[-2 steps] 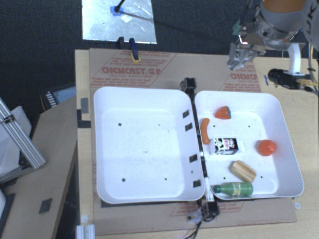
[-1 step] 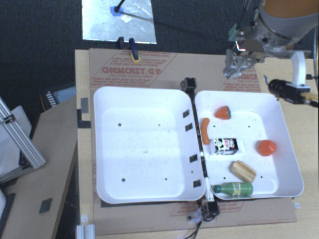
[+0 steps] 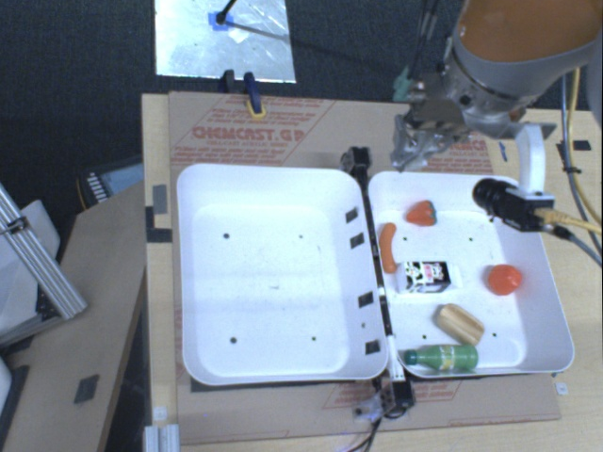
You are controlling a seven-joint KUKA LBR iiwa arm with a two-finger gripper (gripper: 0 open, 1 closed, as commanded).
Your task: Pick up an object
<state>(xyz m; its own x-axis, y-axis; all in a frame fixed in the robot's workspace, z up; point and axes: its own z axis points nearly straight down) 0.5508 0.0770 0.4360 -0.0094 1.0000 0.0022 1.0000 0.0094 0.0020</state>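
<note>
The right bin holds several objects: an orange-red piece near its back, a slim orange sausage along its left wall, a small black-and-white packet in the middle, a red ball at the right, a tan bread-like block and a green bottle lying near the front edge. My gripper hangs above the back rim of the right bin, up and left of the orange-red piece, with nothing seen between its fingers.
The left bin lies beside the right one, with black clips along the shared wall. A black cylinder on a white bracket juts over the right bin's back right. A foil sheet lies beyond the bench.
</note>
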